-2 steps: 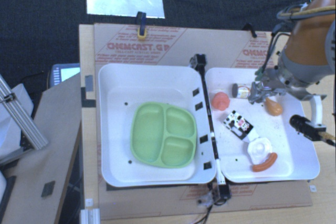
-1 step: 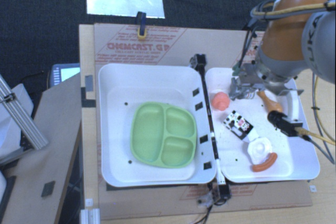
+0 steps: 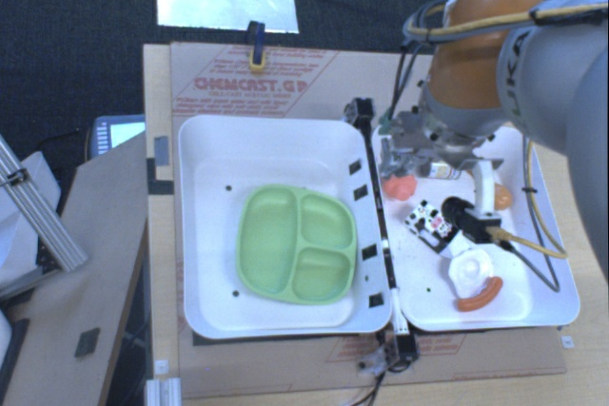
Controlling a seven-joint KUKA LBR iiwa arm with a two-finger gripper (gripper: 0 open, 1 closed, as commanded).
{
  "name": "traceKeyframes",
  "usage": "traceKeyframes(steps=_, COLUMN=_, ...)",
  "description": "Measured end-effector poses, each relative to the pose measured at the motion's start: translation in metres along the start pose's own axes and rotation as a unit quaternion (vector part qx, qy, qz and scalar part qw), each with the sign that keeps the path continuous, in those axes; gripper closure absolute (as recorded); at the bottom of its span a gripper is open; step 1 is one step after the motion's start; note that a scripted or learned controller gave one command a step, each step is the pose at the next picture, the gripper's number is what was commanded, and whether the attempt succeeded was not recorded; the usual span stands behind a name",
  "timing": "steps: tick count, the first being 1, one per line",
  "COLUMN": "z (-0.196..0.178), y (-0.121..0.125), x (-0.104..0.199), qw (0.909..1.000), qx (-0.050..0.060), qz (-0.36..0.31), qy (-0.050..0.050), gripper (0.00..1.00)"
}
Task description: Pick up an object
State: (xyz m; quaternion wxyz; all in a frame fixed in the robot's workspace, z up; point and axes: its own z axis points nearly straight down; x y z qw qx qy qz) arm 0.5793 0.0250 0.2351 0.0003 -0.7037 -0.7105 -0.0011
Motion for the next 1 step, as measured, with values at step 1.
traceKeyframes(steps=1, z=0.0122, y=0.0162, x=0.0485, qw=1.0, qx=0.0, qz=0.0, qy=0.0, gripper=1.0)
